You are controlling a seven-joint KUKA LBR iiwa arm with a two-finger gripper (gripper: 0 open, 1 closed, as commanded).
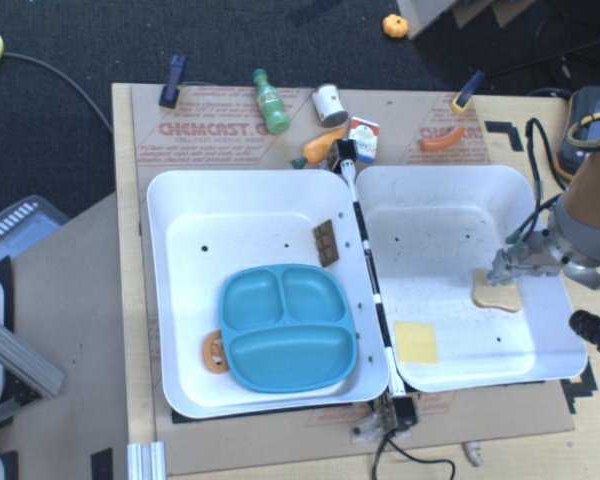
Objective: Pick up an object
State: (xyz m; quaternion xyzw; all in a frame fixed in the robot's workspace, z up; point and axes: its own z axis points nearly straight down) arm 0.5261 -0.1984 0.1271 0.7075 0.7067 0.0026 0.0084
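Lowest in the view, at the table (140, 268) front edge, a cable and small connector (392, 418) sit below the seam between the two bins.

Left bin (170, 218): blue divided plate (285, 326) in the front half, overhanging nothing, with open white floor behind and to its left. An orange pretzel-like piece (214, 352) touches the plate's left front edge, partly hidden beneath it. A brown chocolate-bar piece (326, 242) lies near the right wall, apart from the plate.

Right bin (430, 183): yellow square slice (416, 343) near the front left corner; tan bread-shaped piece (496, 294) toward the right wall. The rear and centre floor are bare.

Jaws (507, 269): positioned right over the upper edge of the tan piece, touching or nearly so; whether they are clenched or released cannot be made out, and the piece is not seen between the fingers. The arm is cut off by the right edge.

Behind the bins, on the board: green bottle (271, 102), small can (329, 105), carton (363, 139), carrot-like item (322, 148), sausage (441, 139), two blue clamps (172, 80).
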